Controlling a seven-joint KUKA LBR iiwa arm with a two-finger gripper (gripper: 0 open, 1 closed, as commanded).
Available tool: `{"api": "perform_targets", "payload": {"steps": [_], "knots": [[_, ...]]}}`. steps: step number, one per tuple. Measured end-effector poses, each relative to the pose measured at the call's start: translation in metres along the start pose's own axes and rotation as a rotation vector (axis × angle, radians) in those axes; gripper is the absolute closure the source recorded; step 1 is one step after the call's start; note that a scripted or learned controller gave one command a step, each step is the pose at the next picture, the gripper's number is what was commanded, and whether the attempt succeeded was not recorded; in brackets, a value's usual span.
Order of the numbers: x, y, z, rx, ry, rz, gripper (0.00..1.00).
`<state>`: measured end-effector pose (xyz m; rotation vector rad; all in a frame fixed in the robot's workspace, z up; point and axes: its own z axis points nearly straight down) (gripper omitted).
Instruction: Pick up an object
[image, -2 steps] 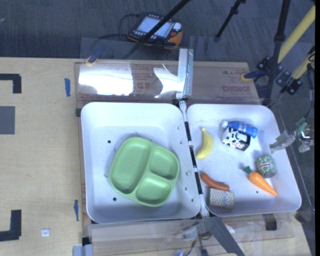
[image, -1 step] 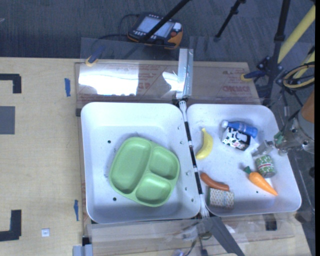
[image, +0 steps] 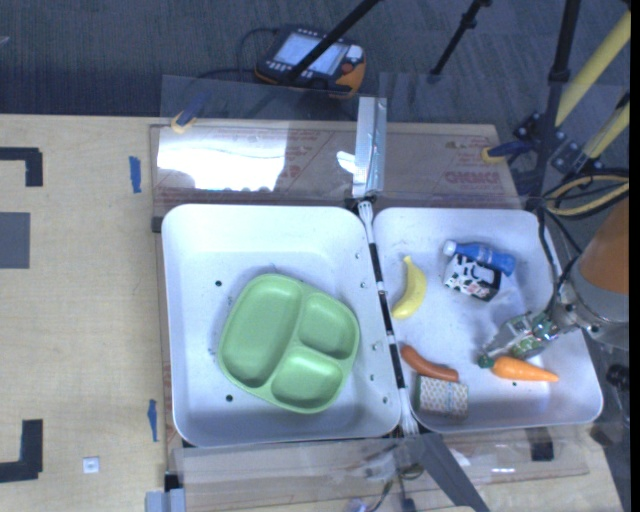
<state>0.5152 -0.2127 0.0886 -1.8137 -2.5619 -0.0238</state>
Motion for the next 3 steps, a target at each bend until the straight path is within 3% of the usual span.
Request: {"api": "perform_targets", "payload": {"steps": [1, 2, 3], "knots": [[-0.008, -0.003, -0.011, -0.001, -0.016, 0.01, 1.0], [0.019, 0.046, -0.078, 0.009, -0.012, 0.053, 1.0], [0.125, 0.061, -0.094, 0.011, -0.01, 0.156, 1.0]]}}
